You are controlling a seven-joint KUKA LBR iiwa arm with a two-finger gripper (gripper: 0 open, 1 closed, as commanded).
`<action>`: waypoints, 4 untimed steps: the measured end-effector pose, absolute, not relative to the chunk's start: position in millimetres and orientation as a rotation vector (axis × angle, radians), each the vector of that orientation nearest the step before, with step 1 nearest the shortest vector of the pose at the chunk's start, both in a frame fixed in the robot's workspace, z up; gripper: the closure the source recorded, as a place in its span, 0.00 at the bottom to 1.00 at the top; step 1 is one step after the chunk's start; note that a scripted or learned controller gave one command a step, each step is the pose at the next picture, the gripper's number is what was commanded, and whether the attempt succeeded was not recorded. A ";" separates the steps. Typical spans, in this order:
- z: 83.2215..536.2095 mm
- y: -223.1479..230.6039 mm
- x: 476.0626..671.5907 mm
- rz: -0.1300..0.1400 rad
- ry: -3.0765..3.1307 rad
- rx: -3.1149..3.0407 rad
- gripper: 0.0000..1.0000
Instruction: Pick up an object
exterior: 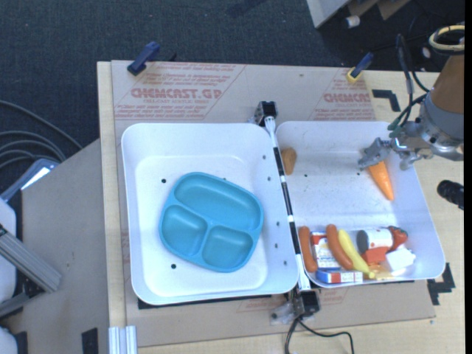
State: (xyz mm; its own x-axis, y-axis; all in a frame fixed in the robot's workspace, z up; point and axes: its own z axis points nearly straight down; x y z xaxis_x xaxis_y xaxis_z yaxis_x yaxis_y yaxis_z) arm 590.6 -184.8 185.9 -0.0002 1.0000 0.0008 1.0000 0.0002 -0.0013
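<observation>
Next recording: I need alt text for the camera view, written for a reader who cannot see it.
The robot's hand sits over the right bin, right at the top of an orange carrot. Toy foods are piled at that bin's near edge, and a small brown piece lies near the divider. The left bin holds a blue divided plate.

A blue divided plate lies in the left white bin, clamps holding the cardboard.
</observation>
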 end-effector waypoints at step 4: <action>219.7 -79.7 575.3 0.001 -2.221 -2.218 1.00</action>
